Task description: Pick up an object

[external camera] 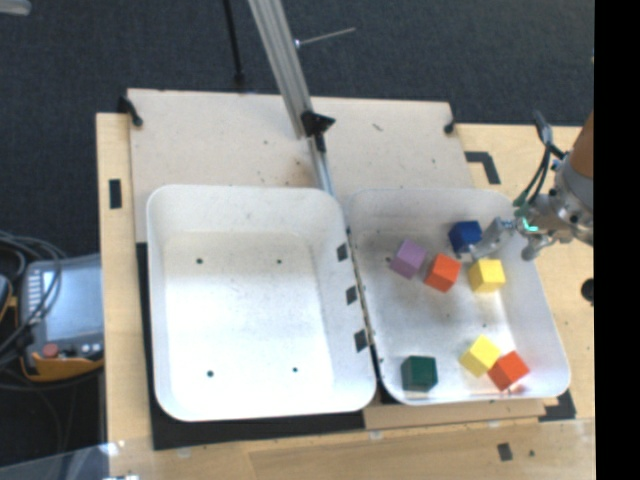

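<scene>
My fingers [512, 230] hang over the right bin [540, 298], but I cannot tell if they are apart or closed. The blue block [465, 235] sits just beside them, and the yellow block [486, 275] just below, so either is an easy reach.

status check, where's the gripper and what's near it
Gripper at right bin far edge, nothing seen held. Blue cube and yellow cube closest. Path clear.
</scene>
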Controlling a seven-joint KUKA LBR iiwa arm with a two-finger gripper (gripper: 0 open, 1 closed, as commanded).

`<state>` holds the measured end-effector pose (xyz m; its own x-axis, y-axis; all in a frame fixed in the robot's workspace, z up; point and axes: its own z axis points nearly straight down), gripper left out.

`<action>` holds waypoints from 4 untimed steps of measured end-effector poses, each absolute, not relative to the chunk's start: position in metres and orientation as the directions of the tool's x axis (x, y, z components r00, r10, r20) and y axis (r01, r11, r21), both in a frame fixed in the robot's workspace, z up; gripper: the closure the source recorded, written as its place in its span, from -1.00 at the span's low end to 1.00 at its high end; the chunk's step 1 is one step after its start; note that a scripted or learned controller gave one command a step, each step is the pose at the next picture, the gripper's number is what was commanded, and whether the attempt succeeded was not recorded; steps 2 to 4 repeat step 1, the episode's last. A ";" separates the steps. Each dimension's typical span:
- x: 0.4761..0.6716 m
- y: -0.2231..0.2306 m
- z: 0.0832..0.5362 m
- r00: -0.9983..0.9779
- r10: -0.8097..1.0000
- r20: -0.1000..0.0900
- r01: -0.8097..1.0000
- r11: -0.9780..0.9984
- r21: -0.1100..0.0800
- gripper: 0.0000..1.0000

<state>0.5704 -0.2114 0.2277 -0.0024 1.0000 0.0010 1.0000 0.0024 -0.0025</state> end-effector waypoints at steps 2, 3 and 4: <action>0.571 -0.211 0.230 -0.004 1.000 -0.001 1.000 0.004 0.001 -1.00; 0.571 -0.211 0.230 -0.004 1.000 -0.001 1.000 0.004 0.001 -1.00; 0.571 -0.211 0.230 -0.004 1.000 -0.001 1.000 0.004 0.001 -1.00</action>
